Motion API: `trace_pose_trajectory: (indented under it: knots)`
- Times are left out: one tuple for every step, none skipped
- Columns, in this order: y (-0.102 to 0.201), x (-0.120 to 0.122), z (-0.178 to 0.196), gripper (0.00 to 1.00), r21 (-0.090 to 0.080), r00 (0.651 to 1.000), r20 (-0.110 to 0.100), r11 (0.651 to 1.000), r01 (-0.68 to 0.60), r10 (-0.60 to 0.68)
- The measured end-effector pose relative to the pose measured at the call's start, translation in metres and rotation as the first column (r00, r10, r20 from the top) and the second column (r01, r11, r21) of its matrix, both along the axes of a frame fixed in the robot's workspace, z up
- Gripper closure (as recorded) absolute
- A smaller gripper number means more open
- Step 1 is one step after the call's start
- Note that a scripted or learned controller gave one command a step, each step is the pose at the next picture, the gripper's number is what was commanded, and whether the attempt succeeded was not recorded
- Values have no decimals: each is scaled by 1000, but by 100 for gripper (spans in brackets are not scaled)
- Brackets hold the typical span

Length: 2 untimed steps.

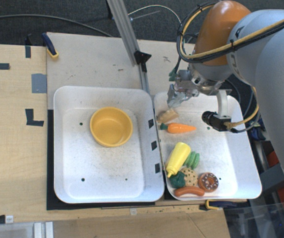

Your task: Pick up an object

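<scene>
My gripper [174, 101] hangs low over the back left corner of the right bin [241, 148], just above a tan bread-like piece [167, 116]. An orange carrot [180, 129] lies in front of that piece. Nearer the front of the bin sit a yellow corn cob [177, 158], a green vegetable [194, 159], a cookie [187, 175], a chocolate doughnut [208, 181] and a red sausage [189, 192]. Nothing shows between the fingers.
The left bin [72, 148] holds a yellow bowl [111, 126]. A grey metal pole [127, 33] slants down to the divider between the bins. The arm's bulk and a black cable fitting [216, 120] overhang the right bin's back right.
</scene>
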<state>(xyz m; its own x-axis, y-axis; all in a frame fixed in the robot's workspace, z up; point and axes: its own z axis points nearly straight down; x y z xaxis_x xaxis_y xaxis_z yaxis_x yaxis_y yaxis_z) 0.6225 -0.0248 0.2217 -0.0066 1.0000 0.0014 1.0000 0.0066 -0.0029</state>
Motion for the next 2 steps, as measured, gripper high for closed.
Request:
trace_pose_trajectory:
  knots:
    - [51, 4, -9, 100, 0, 1000, 0, 1000, 0, 0]
    - [114, 4, -10, 100, 0, 1000, 1, 1000, -2, 2]
